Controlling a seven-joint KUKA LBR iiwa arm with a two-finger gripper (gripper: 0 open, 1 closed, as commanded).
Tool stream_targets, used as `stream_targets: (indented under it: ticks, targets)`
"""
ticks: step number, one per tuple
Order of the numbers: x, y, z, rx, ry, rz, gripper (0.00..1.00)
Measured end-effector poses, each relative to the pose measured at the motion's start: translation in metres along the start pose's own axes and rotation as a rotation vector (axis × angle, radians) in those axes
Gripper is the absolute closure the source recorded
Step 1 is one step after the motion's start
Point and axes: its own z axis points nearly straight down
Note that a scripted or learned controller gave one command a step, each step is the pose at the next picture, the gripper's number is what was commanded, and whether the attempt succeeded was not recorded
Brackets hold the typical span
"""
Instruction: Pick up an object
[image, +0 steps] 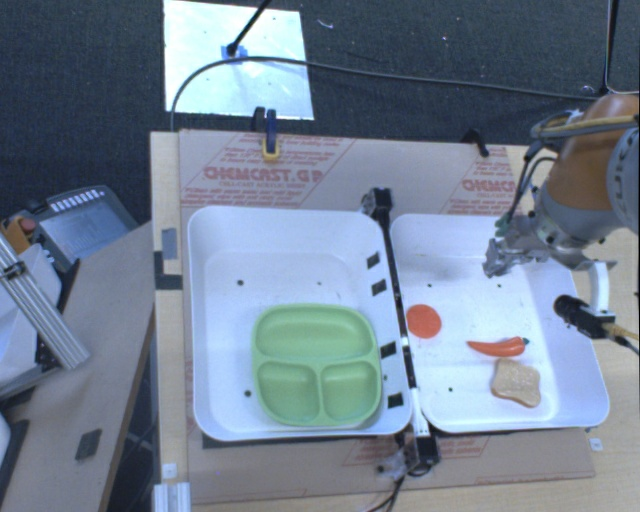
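White plastic forms the two shallow bins that sit side by side on the table (330, 160), which is covered with a brown printed board. The left bin (215, 250) holds a green plate (317, 363) with three compartments; the plate lies in the near part of this bin, close to the wall between the two bins. Black clips are fixed along this middle wall.

The right bin (450, 240) holds three small things, all in its near half. An orange round disc (424, 321) lies flat near the middle wall. To the right of it lies a red-orange pepper (497, 346) with a green stem end, long and a little curved, pointing across the bin. Just in front of the pepper, near but not touching as far as I can see, lies a slice of toast (516, 383), light brown.

The grey arm with the orange band comes in from the right side. Its hand (499, 256) is over the far right part of the right bin, well apart from the disc, the pepper and the toast. Nothing is visible between its fingers; the hand is small and dark in the view, so I cannot tell if it is wide or narrow.

A yellow clamp (270, 148) stands at the far edge of the board, and a shiny metal sheet (238, 60) lies behind it.
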Motion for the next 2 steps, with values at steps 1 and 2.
stream_targets:
  ticks: [1,2]
  targets:
    - [-0.006,-0.002,-0.046,0.000,0.000,0.001,1.00]
    - [-0.006,-0.001,-0.067,0.003,0.001,-0.002,1.00]
